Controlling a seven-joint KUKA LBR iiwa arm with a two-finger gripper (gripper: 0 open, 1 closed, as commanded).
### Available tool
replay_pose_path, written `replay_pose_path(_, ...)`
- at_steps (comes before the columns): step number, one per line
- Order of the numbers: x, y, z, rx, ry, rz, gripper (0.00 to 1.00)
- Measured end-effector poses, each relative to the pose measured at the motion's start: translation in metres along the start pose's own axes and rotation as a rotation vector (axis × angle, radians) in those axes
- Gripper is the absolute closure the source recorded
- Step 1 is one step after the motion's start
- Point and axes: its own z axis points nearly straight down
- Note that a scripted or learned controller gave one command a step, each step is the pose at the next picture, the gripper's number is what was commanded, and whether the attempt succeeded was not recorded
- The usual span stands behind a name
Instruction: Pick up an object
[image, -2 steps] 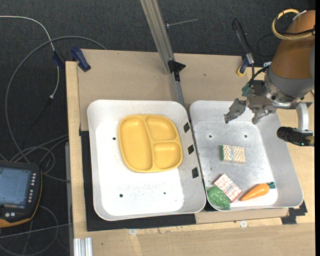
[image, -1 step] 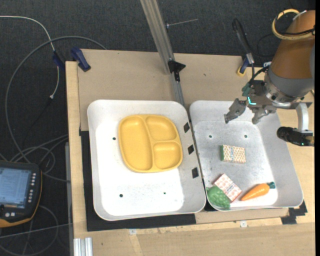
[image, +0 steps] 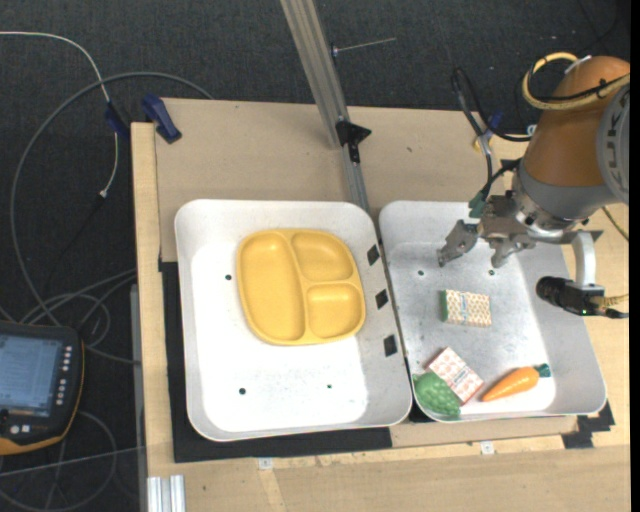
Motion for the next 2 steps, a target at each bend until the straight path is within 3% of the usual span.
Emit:
replay_pose_path(1,0.001,-0.009,0.047,0.001,0.0,0.0,0.0)
replay_pose_path(2,0.001,-0.007,0.095,-0.01,-0.004,0.0,0.0)
